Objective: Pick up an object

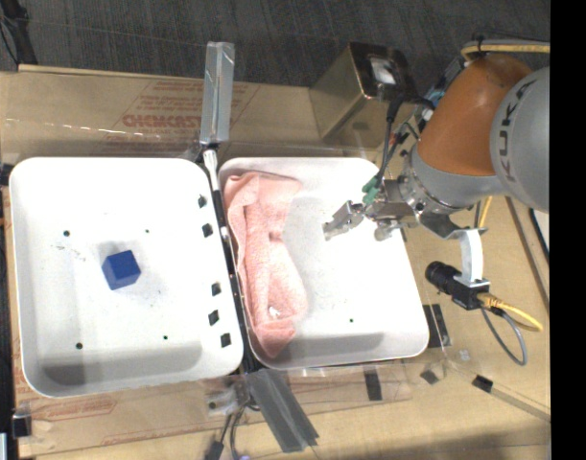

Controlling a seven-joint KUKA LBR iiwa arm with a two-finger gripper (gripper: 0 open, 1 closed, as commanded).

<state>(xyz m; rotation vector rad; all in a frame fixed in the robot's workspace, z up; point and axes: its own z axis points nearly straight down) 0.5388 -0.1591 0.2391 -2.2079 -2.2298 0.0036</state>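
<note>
One crumpled pink towel (264, 257)

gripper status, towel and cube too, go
Gripper over right bin, holding nothing, beside pink towel. Towel bunched along that bin's left wall. Blue cube alone in left bin. Nothing between gripper and towel.

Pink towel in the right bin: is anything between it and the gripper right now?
Nothing visible. The gripper hangs over the right bin, beside the pink towel bunched along that bin's left wall, with bare bin floor between them. The blue cube sits in the left bin.
</note>
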